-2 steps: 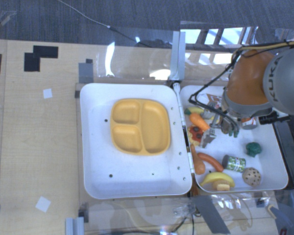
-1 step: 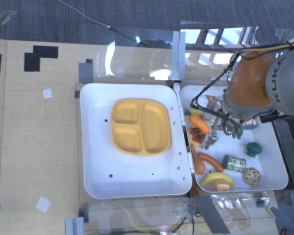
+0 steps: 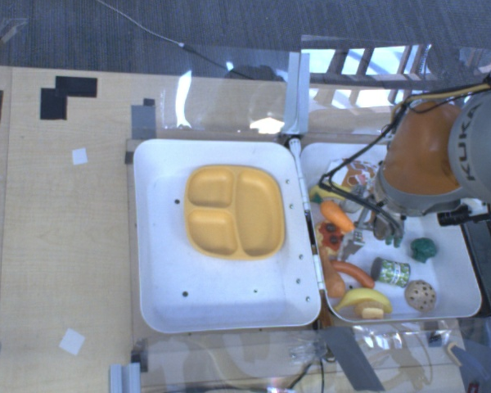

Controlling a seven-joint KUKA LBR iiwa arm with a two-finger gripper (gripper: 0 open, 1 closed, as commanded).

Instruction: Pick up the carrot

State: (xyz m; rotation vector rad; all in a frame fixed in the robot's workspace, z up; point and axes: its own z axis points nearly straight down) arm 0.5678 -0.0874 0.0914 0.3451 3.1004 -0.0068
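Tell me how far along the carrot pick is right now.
Done: the arm has reached into the right bin, and the gripper sits low beside the carrot. In hand: nothing that I can confirm; the carrot lies in the bin among the other toys, just left of the gripper, and I cannot tell how the jaws stand. Left: closing on the carrot and lifting it. The yellow tray in the left bin is untouched.

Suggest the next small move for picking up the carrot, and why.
Probably a short shift left and down. The gripper hovers in the right bin just right of the carrot, which lies free near the divider, crowded by other toy food.
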